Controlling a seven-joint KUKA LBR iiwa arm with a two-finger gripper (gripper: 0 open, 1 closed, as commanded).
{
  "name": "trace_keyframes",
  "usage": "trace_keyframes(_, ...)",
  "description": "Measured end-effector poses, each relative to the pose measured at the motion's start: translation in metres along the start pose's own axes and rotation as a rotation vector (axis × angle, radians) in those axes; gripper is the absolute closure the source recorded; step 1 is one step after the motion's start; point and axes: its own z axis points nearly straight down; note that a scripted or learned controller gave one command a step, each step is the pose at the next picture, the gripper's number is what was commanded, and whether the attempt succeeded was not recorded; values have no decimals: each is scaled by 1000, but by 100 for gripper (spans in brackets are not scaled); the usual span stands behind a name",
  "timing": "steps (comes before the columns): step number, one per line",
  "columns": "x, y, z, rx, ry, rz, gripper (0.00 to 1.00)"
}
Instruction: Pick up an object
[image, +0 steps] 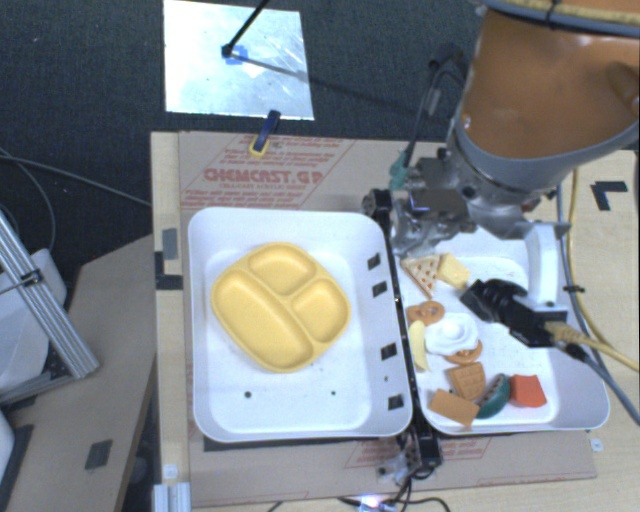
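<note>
The right bin (585, 400) holds several toy foods. Among them are a pizza slice (422, 272), a pale yellow cheese block (454, 270), an orange pretzel (428, 312), a white egg on an orange base (455, 336), a brown cracker (466, 380), a toast piece (451, 407), a teal piece (494, 398) and an orange-red block (528, 390). My gripper (412, 236) hangs low over the far left corner of this bin, just above the pizza slice. The wrist hides its tips.
The left bin (220, 400) carries a yellow divided plate (280, 305). A pale yellow banana-like piece (416, 346) lies against the dividing wall between the bins. Cardboard lines the bench under both bins, and a shiny sheet (240, 60) lies beyond them.
</note>
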Motion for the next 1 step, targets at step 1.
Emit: trace_keyframes(1, 91, -1, -19, -2, 3, -12, 100)
